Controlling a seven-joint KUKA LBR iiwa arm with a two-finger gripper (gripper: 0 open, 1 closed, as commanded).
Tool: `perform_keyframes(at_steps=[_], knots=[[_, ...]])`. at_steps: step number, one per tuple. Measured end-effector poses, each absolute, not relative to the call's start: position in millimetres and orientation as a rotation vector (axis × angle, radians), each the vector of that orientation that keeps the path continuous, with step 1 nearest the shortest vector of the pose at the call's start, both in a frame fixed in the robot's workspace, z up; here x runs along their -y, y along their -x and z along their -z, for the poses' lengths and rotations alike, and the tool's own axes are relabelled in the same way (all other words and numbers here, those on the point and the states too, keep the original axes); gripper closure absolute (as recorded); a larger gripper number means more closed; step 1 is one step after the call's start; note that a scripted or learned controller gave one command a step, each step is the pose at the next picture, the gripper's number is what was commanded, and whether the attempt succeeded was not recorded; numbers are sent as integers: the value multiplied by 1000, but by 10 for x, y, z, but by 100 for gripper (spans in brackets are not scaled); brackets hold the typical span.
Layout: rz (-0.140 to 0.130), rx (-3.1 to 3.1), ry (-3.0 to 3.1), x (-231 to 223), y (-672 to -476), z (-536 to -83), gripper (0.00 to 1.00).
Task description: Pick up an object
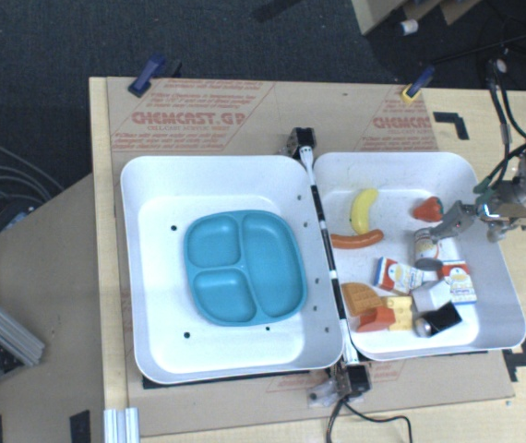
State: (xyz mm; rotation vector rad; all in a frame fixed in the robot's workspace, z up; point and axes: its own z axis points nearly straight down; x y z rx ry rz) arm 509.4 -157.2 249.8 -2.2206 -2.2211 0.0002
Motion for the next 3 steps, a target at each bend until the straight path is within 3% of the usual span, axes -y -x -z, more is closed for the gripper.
perform_keyframes(at_steps=[1,2,3], knots=[[-1,2221,2219,1345,-5477,-1300,0],[-2,2220,2219,1129,-5713,-843,0],[-16,2209,2215,1002,-6632,-825,0]])
